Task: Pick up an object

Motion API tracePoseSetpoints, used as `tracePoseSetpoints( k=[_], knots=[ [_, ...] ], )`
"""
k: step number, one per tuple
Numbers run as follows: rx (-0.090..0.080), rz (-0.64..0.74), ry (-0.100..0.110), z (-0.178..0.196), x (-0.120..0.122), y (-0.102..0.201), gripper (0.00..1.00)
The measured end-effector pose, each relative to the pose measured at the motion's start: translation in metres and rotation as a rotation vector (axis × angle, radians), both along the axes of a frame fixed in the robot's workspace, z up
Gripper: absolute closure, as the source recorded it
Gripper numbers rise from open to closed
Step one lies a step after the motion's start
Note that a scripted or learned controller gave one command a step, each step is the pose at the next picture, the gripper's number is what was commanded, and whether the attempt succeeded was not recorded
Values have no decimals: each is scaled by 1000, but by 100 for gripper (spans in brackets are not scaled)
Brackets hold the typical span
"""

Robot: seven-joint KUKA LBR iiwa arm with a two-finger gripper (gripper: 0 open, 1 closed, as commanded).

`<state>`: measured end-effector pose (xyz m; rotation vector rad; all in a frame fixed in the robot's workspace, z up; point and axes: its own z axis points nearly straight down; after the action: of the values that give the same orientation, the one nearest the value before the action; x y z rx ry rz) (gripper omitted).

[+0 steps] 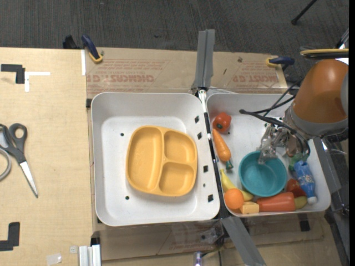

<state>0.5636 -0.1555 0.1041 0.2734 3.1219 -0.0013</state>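
Looking down on the worktop (44, 204), you see the gripper (270, 148) hanging low in the right bin (249, 101), just above the far rim of a teal bowl (263, 174); whether it is open or closed you cannot tell, and nothing shows between its tips. That bowl sits toward the bin's near edge, and it is crowded. A carrot (222, 145) lies along the bin's left wall, with a small tomato (222, 122) beyond it toward the far left corner. At the near left corner you have an orange (233, 198), a yellow banana (226, 179) just beside the bowl, and a yellow block (250, 207). A red sausage-shaped piece (275, 202) lies along the near edge, touching the bowl's near side. A blue bottle (305, 179) lies by the right wall, close to the gripper. Dark cables trail across the bin's far right part. In the left bin (105, 148) a yellow divided plate (162, 161) rests near the middle. Scissors (21, 154) lie at the worktop's left edge.
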Motion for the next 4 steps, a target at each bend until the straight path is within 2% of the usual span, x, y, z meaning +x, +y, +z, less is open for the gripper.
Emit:
tracePoseSetpoints(
  k=[1, 2, 3, 4],
  knots=[
    [-5, 73, -2, -7, 26, 53, 100],
    [0, 156, 4, 190, 14, 1, 100],
    [2, 91, 5, 27, -37, 8, 100],
    [-3, -221, -10, -4, 32, 59, 100]
  ],
)
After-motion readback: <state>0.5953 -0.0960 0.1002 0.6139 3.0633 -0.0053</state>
